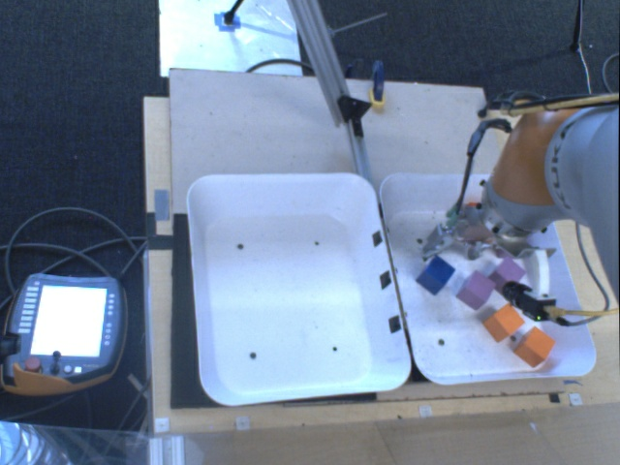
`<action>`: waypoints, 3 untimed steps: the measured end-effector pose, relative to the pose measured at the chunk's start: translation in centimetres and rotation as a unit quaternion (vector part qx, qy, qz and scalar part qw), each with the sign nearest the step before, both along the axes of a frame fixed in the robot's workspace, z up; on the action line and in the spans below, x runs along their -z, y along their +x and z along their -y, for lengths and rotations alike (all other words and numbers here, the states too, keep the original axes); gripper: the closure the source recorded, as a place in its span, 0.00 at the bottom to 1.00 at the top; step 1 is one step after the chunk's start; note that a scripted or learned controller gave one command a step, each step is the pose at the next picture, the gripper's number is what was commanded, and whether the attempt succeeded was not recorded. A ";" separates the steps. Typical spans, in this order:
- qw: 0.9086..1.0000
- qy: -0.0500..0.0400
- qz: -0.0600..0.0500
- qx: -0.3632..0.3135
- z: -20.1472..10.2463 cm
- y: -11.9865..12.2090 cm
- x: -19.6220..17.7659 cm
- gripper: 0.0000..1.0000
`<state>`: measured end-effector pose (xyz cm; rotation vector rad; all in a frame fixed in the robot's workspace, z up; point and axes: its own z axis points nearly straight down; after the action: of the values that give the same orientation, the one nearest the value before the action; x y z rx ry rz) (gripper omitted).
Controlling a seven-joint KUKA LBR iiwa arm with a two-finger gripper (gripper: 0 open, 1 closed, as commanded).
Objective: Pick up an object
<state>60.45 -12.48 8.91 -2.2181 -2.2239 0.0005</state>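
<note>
Several small blocks lie in the right bin [455,361]. A blue cube [436,276] sits nearest the bin's left wall, with a purple cube [475,290] beside it and another purple cube [508,271] further right. Two orange blocks [501,323] [534,345] rest near the front right corner. My gripper [448,238] hangs low over the bin, just behind the blue cube and slightly above it. The grey arm with its orange band [523,168] comes in from the right and hides the back of the bin. I see nothing held in the gripper.
The left bin [208,201] stands beside the right one, sharing a divider with black clips [386,279]. A slanted metal pole [325,51] rises behind the bins. A teach pendant [63,332] lies off the bench to the left. Cables [581,316] trail near the orange blocks.
</note>
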 end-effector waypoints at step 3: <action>1.000 -0.001 0.004 -0.001 -1.1 0.1 -10.5 1.00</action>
<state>60.51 -11.41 19.38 -2.2194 -2.2314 -0.0069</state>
